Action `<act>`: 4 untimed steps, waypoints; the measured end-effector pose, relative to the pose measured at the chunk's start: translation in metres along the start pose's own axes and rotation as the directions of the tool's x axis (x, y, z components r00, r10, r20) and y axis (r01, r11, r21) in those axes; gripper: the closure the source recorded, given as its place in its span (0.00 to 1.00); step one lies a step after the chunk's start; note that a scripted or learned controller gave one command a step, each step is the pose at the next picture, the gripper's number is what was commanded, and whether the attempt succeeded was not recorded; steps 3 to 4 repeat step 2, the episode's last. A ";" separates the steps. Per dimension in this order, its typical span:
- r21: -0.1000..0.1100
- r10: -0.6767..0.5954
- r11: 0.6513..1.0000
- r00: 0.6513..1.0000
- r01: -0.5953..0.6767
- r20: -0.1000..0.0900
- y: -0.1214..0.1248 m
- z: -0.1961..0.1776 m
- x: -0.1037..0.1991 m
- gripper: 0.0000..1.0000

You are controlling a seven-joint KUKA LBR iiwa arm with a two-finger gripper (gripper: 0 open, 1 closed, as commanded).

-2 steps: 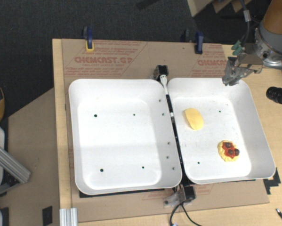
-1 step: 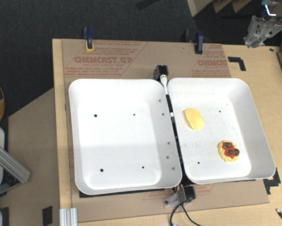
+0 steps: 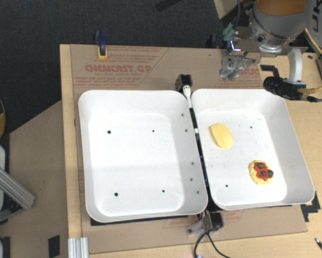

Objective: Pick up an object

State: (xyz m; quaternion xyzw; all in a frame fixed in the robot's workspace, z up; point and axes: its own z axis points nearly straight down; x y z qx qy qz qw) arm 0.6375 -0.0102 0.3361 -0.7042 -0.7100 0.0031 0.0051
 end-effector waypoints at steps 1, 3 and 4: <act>-0.006 -0.001 1.000 1.000 0.001 0.000 0.011 0.034 0.088 1.00; -0.016 0.015 1.000 1.000 -0.015 0.005 -0.010 -0.008 0.003 1.00; -0.016 0.015 1.000 1.000 -0.015 0.005 -0.010 -0.008 0.003 1.00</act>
